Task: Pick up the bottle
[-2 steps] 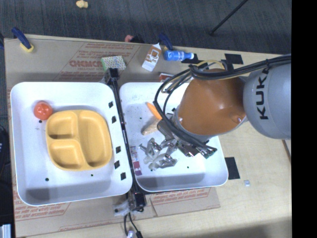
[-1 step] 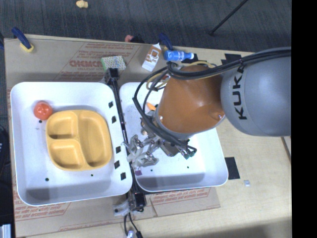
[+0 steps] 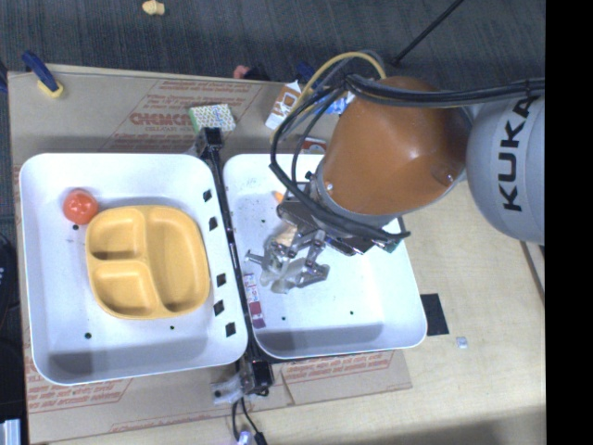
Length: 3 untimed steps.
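Now we see the grey two-finger gripper (image 3: 295, 269) low in the right shallow white bin (image 3: 394, 327).
Whether its fingers are apart, we cannot tell.

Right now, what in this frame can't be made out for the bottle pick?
- Bottle: not identifiable; the arm covers much of the right bin.
- Gripper: blurred clutter, so finger state and any hold are unreadable.
- Small items behind the bins: too small to name.

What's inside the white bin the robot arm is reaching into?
In the right bin, the claw sits low near some blurry clutter I can't identify. The arm's orange band covers the bin's far part, hiding whatever lies there.
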Each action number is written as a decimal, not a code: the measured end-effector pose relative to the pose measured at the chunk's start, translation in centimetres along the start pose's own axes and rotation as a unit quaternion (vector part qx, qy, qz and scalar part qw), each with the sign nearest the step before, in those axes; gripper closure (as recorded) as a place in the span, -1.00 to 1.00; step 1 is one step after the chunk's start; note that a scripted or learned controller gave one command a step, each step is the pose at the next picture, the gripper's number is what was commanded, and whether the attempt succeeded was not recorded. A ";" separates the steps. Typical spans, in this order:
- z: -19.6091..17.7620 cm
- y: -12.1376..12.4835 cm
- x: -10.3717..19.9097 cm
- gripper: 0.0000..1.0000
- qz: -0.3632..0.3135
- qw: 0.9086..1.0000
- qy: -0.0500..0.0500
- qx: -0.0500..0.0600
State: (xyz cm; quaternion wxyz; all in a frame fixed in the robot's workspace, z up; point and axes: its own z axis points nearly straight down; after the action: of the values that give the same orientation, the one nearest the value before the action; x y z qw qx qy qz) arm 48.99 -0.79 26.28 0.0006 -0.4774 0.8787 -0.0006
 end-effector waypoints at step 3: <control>-1.7 -10.0 17.7 1.00 -0.118 0.993 0.000 -0.001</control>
State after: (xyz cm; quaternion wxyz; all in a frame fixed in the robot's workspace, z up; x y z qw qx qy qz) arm 47.68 -21.10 27.93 0.0001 -0.5777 0.8163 -0.0003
